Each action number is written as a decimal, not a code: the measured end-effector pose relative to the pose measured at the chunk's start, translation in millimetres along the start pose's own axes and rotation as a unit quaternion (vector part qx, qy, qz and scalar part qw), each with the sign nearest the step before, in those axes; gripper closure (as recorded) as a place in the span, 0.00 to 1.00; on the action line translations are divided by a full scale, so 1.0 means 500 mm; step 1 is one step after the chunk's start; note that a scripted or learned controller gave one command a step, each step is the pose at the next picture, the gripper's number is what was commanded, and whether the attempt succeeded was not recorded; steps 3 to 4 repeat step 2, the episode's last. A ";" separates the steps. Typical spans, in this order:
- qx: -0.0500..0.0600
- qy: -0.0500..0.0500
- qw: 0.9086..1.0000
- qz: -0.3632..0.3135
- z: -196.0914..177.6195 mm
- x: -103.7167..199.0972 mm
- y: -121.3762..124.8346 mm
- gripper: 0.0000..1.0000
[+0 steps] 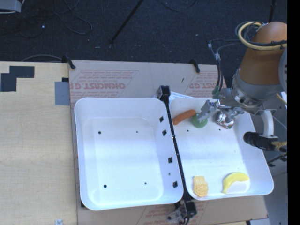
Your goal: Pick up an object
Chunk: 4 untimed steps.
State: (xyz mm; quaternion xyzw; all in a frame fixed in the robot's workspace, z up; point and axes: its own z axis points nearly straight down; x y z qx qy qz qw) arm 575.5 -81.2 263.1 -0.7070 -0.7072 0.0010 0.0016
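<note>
While the claw (209, 110) is hovering at the green end of the toy carrot (186, 116) in the right bin (262, 182), its grip cannot be told; a corn cob (200, 186) and banana (234, 179) are lying near the front

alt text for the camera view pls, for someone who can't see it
The arm's gripper hangs low over the far end of the right bin, right beside a toy carrot with a green top. A corn cob and a banana lie at that bin's near end. The left bin sits alongside on the cardboard-covered bench.
</note>
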 end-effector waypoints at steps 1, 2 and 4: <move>0.000 0.000 1.000 0.001 0.364 -0.030 0.063 0.00; 0.004 0.012 1.000 -0.006 0.247 0.113 0.043 0.00; 0.004 0.012 1.000 -0.006 0.247 0.113 0.043 0.00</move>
